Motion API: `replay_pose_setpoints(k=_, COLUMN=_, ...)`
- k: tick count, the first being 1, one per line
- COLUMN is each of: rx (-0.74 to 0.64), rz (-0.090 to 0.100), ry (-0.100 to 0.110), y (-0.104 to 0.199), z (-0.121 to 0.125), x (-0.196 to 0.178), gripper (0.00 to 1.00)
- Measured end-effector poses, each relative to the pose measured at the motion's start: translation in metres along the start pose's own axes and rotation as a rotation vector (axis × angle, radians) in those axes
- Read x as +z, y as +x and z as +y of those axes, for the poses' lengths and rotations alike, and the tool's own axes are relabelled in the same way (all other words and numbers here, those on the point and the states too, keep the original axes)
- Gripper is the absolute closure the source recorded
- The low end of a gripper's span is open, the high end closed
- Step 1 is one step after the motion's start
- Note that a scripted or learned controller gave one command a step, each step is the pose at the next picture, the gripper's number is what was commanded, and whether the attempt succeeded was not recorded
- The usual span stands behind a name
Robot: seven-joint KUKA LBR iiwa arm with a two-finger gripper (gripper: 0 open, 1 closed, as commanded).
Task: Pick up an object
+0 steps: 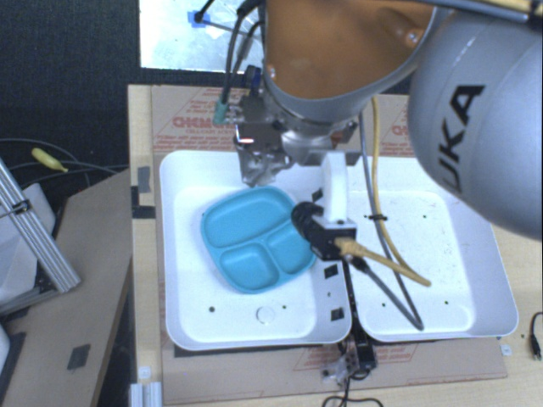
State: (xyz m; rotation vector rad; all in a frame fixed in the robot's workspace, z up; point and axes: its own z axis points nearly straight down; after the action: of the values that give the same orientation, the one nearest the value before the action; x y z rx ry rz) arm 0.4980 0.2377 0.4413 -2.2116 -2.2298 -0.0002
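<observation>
Arm point(475, 100) is the biggest thing, grey with an orange band, in from view-right, with the jaws hanging over the far half of the left bin point(182, 227). Jaws state: cannot tell, the tips blur into the wrist hardware, so wide or narrow is not readable. Table point(187, 113) is under everything, a cardboard-brown sheet with red print, reaching out past the jaws on all sides. Two white bins sit on it side by side, meeting at a middle seam. The left bin is beneath the jaws, and the right bin point(458, 253) is view-right of the jaws, past the seam. Tray point(254, 240), blue, the task thing, lies on the floor of the left bin, just nearward of the jaws. Its far rim is right at the jaw tips; touching or apart, cannot tell. Tray is askew to the bin walls and has three compartments: one long one on the side nearest the jaws, two smaller ones side by side on the side away from them. Silver rail point(34, 236) is off the table, slanted, well to view-left of the jaws. Black clips point(337, 314) sit on the seam between the bins, nearward and view-right of the jaws, just past the tray. Faint round mark point(265, 315) is on the left bin floor, nearward of the jaws with the tray between, apart from the tray. Yellow plug point(47, 159) is far view-left of the jaws, off the table. Blue tape point(201, 17) is on the pale floor point(170, 32) behind the table, beyond the jaws and a little view-left.
</observation>
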Motion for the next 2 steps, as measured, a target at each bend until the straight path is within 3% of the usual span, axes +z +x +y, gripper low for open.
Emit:
replay_pose_setpoints(k=1, rx=0.008, rz=0.004, ry=-0.014, y=-0.004, z=0.059, x=-0.1, gripper=1.0)
replay_pose_setpoints(k=2, rx=0.004, rz=0.0, ry=-0.001, y=-0.006, z=0.039, x=-0.094, gripper=1.0)
